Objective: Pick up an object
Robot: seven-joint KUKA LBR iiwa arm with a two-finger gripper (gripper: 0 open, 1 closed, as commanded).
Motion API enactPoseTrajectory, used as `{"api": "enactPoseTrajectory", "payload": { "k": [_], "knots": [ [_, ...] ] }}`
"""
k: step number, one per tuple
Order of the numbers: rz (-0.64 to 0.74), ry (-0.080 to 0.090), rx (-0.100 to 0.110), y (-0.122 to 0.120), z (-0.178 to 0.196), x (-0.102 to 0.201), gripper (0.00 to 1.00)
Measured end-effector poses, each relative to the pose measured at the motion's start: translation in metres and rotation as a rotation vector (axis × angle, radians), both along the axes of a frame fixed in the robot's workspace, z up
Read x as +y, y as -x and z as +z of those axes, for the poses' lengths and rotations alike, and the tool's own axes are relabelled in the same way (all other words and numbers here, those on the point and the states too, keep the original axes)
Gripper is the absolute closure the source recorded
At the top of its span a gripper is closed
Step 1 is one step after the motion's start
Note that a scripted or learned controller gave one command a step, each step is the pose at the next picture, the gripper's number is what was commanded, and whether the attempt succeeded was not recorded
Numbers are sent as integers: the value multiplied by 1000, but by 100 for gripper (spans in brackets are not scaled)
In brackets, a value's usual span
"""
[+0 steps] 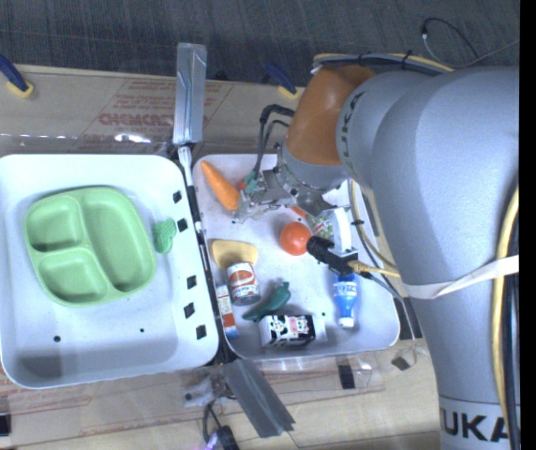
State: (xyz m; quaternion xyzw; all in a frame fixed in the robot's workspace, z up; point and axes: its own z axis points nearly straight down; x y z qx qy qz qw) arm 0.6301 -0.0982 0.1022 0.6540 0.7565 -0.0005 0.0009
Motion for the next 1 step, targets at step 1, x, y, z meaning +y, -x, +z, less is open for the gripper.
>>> {"api": "enactPoseTrajectory", "payload": {
  "k": [1],
  "knots": [
    [-363,-2,1,2,91,48,100]
  ]
}}
